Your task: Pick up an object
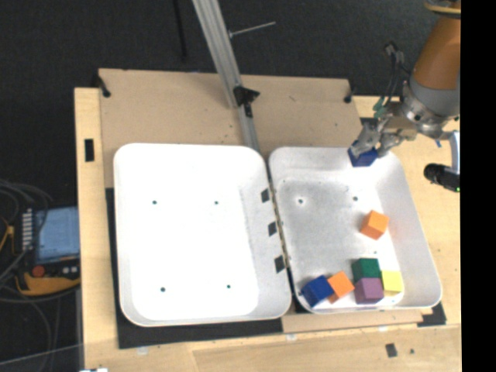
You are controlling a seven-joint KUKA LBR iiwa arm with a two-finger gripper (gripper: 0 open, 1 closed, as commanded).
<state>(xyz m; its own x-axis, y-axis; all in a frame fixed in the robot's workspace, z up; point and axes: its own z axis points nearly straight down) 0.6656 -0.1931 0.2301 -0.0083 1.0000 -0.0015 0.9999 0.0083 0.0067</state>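
Gripper point(370, 147) over far right corner of right bin point(325, 184), fingers closed on blue block point(362, 158), raised just above that bin's rim. Elsewhere in right bin: lone orange cube point(375, 224) mid-right; blue, orange, purple, green, yellow cubes clustered along near edge.

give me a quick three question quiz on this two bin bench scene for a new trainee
1. True or false: the blue block at the hand sits near the far rim of the right bin.
2. Which block lies alone, mid-bin toward the right side? A) green B) orange C) yellow
3. Fill in: the cluster at the near edge of the right bin holds ___ blocks.

Key:
1. True.
2. B, the lone orange block.
3. Five: blue, orange, purple, green, yellow.
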